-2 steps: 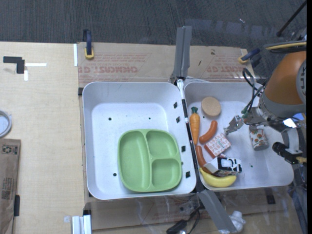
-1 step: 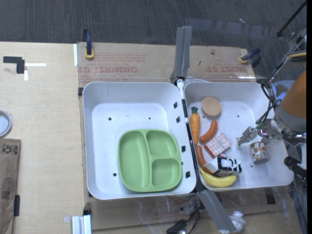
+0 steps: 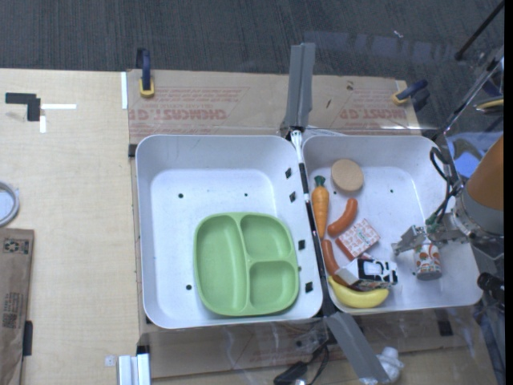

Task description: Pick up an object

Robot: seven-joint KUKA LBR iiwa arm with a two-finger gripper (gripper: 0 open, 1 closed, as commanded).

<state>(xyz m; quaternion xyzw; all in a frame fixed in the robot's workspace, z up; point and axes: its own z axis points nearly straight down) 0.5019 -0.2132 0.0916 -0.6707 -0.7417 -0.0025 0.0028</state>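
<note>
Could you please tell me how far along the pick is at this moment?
Done: the gripper has reached into the right bin, beside the small can. In hand: nothing visibly lifted; the can, banana, carrot and sausage all rest in the bin. Left: grasping and raising one.

Grey arm point(image 3: 487, 215), orange band, black cables; metallic tool point(image 3: 411, 240), blurry.

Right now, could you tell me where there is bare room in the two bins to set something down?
Left bin: bare floor behind and left of the green tray. Right bin: bare middle between the round biscuit and the gripper; its left edge is crowded by carrot, sausage, banana.
</note>
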